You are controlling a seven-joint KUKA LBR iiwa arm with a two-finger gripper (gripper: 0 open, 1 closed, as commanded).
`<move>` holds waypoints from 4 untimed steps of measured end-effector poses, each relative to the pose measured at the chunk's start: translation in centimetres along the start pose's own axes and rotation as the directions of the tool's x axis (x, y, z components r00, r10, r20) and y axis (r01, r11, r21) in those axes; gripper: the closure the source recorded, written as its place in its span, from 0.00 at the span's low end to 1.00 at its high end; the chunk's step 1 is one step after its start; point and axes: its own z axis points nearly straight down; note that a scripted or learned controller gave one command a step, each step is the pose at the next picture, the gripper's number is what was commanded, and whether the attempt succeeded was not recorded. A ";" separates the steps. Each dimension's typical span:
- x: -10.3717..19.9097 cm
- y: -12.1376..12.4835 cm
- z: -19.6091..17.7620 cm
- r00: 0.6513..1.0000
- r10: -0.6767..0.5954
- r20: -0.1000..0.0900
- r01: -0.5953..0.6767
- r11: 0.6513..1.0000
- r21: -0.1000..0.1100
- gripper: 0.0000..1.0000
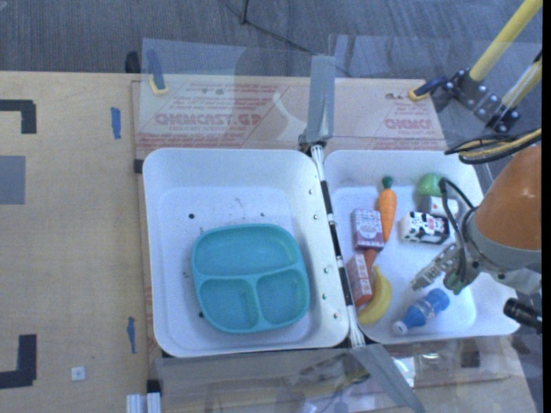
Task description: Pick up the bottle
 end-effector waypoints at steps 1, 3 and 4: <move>0.0 0.0 0.0 1.000 0.000 0.000 0.000 1.000 0.000 0.00; 0.2 0.3 0.0 0.984 -0.178 0.001 0.178 0.984 -0.001 1.00; 0.2 0.3 0.0 0.984 -0.178 0.001 0.178 0.984 -0.001 0.00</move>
